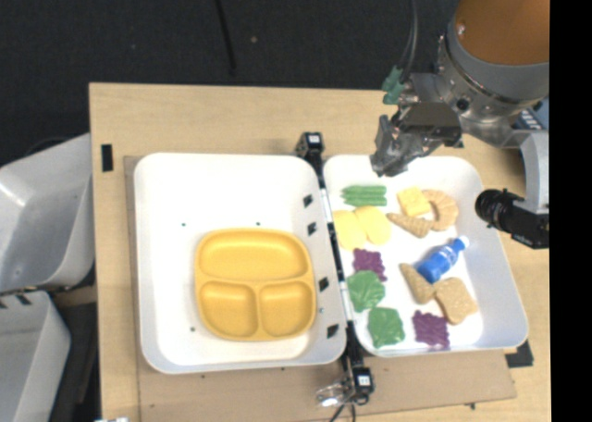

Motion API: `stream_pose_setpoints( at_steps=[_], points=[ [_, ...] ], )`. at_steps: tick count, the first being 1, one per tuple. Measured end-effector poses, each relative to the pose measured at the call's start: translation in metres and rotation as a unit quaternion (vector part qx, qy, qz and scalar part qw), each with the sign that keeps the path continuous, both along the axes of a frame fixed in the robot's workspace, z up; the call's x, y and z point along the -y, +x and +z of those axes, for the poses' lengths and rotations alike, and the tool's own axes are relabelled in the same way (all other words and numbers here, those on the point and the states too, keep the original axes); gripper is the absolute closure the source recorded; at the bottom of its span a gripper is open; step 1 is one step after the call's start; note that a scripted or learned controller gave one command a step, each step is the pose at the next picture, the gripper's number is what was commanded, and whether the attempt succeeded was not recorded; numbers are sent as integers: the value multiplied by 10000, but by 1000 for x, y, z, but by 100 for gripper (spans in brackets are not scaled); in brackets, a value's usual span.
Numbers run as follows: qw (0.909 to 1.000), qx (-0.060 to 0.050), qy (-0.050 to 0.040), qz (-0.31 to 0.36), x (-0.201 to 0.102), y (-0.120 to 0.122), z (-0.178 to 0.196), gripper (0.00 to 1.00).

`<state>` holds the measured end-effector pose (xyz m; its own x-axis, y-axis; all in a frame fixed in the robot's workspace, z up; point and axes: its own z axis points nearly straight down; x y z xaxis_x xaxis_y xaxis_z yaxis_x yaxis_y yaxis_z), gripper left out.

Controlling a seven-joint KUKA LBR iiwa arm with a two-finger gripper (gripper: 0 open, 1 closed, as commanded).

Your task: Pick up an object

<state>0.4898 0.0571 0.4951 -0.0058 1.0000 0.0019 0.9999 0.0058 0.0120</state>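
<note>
While the arm (499, 22) reaches in from the right of the camera view, its hand (388, 163) hangs over the far left corner of the right bin (504, 272), above the floor of the bin and just beyond the green bean piece (363, 195). Whether the fingers stand wide or narrow cannot be told from this angle, and nothing is seen between them. The wooden table (231, 115) carries two shallow white bins side by side. The left bin (157, 226) holds a yellow divided tray (254, 281), lying flat near the middle, with one long compartment at the far side and two smaller ones at the near side. The right bin holds the loose toy food items, any of which could serve as the object to be picked. Near the hand lie the green bean piece, a yellow cheese-like piece (413, 202) and a tan croissant-like piece (444, 208). Two pale yellow flat pieces (359, 225) lie against the bin's left wall. Further forward are a purple grape cluster (368, 262), a green leafy piece (365, 291) and a second green piece (385, 326). A blue bottle (438, 261) lies tilted near the middle, touching a tan piece (415, 281). A bread slice (455, 300) and a second purple cluster (430, 328) lie at the near side.
</note>
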Motion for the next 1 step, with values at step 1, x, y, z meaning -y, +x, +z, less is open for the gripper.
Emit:
stream_pose_setpoints(
  at_steps=[1],
  points=[
    [9999, -131, -25, -60, 64, -1, -185, 100]
  ],
)
